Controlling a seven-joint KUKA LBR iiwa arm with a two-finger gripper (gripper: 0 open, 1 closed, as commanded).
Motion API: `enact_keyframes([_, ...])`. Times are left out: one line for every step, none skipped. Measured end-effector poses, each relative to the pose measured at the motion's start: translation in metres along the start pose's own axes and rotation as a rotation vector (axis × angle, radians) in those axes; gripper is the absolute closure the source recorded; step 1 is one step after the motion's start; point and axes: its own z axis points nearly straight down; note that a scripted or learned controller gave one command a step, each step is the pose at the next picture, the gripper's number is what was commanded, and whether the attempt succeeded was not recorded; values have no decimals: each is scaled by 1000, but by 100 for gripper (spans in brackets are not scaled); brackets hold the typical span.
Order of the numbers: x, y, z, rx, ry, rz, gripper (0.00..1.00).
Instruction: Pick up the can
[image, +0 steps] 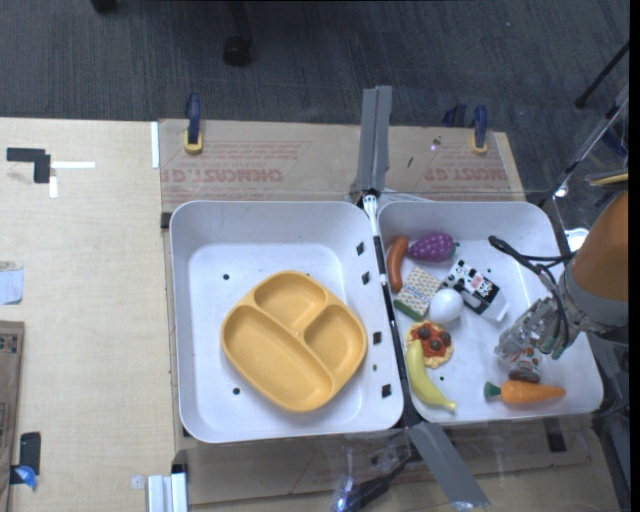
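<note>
Nearest me, my grey two-finger gripper (527, 347) hangs over the toy orange carrot (532, 394); its grip I can't tell.

- We see a yellow divided plate (293, 341) lying in the left bin (190, 300).
- We find the gripper (525, 345) low in the right bin (580, 395), just above a toy carrot (528, 393), with a banana (425, 378) nearby.
</note>
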Motion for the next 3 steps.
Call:
enact_keyframes([0, 0, 0, 0, 0, 0, 0])
enact_keyframes([-19, -18, 8, -1, 5, 439, 0])
enact_keyframes([-20, -19, -1, 1, 1, 438, 100])
